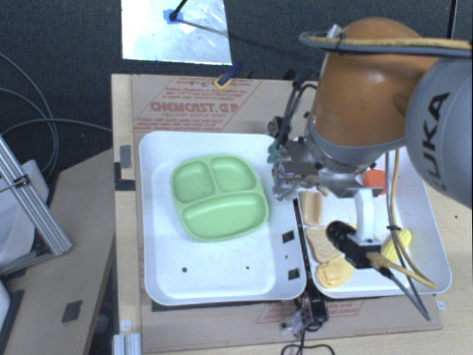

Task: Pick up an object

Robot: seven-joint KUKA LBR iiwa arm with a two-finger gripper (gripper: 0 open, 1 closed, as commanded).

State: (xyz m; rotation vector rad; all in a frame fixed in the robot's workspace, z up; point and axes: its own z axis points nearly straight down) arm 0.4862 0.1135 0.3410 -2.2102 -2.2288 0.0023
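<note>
End effector [284, 174], jaw state indiscernible, hangs over the bin divider; tan oblong bread-like piece [311, 207] lies just near-right, long axis near-far.

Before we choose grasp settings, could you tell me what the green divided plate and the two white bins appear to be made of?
The green divided plate looks like moulded plastic: uniform pale green, rounded compartment walls, a soft satin sheen. The left white bin and right white bin seem to be thin formed plastic or foam, matte white with rounded, raised rims; the look leaves that open.
</note>
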